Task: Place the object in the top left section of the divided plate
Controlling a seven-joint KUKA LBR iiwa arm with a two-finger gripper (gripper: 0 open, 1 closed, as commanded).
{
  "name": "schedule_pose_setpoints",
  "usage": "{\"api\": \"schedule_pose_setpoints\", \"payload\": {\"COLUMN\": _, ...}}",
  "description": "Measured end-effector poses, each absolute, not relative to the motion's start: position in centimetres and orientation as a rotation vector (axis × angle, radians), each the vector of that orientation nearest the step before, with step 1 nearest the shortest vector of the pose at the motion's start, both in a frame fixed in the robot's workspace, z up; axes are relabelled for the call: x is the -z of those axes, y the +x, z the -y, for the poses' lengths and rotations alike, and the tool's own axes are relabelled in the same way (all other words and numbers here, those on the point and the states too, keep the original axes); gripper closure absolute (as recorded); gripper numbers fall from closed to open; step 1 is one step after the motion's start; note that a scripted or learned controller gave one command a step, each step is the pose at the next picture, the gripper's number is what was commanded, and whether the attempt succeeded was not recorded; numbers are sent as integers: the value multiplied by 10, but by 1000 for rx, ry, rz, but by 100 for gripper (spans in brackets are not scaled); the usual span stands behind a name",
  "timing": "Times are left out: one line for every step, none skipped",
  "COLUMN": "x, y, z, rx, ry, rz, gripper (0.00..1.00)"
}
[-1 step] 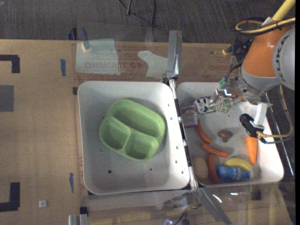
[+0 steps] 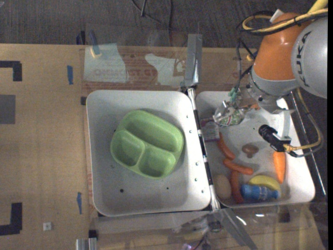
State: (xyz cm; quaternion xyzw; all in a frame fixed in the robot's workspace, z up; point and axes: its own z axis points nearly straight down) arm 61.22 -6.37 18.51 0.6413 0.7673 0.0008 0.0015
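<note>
Hanging over the right bin point(image 2: 302, 189), the claw point(image 2: 230, 112) is a shiny blur, grip unclear. Smooth green plate point(image 2: 147, 144) sits far left; slim orange carrots point(image 2: 226, 147) lie just below.

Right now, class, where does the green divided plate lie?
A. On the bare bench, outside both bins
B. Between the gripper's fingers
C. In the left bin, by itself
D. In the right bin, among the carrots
C: the green divided plate rests on the floor of the left bin, while the carrots and other items lie in the right bin.
</note>
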Motion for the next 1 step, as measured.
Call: {"api": "schedule_pose_setpoints", "payload": {"x": -216, "y": 625, "z": -41, "rx": -2, "ry": 2178, "rz": -2263, "gripper": 100}}
